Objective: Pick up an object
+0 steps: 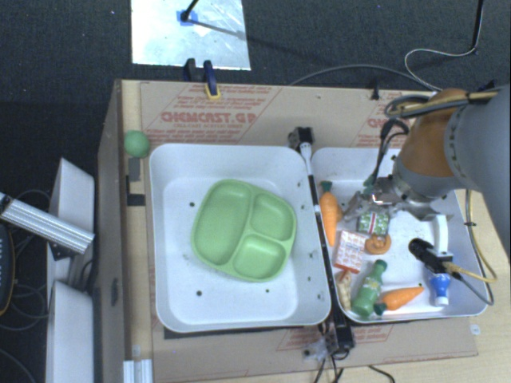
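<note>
My gripper (372, 204) hangs low over the upper middle of the right bin (459, 309). Just below it lies a small green and red packet (374, 223), with an orange round piece (377, 244) beside that. An orange carrot (329, 216) lies to the gripper's left, near the bin's left wall. Further forward are a red and white box (349, 251), a green bottle (368, 289), a second carrot (399, 297) and a blue and white item (440, 286). I see nothing lifted off the bin floor.
The left bin (172, 294) holds a light green divided plate (243, 230). A green ball (136, 143) sits on the bench outside the left bin's far left corner. The grey arm (471, 146) reaches in from the right.
</note>
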`<state>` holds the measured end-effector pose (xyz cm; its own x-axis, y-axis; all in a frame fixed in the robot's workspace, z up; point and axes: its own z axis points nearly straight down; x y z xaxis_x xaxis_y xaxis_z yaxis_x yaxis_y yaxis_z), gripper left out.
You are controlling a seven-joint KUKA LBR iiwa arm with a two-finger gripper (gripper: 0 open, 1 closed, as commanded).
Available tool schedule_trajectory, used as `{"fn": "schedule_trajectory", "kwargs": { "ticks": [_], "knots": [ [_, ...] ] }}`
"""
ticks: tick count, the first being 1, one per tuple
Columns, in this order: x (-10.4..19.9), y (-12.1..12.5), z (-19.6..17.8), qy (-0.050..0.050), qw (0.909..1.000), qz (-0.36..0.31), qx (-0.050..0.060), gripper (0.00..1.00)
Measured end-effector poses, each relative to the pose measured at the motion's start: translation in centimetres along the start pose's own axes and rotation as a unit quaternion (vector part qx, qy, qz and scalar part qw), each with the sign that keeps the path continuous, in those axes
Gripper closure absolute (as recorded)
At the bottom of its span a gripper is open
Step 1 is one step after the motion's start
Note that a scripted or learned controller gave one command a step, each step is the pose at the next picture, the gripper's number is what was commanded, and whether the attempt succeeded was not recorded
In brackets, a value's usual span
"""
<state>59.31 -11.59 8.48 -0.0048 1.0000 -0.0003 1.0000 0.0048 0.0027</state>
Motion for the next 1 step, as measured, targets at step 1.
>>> {"fn": "schedule_trajectory", "kwargs": {
  "ticks": [1],
  "knots": [
    [-0.03, 0.09, -1.07, 0.0, 1.0, -0.001, -0.001, 1.0]
  ]
}}
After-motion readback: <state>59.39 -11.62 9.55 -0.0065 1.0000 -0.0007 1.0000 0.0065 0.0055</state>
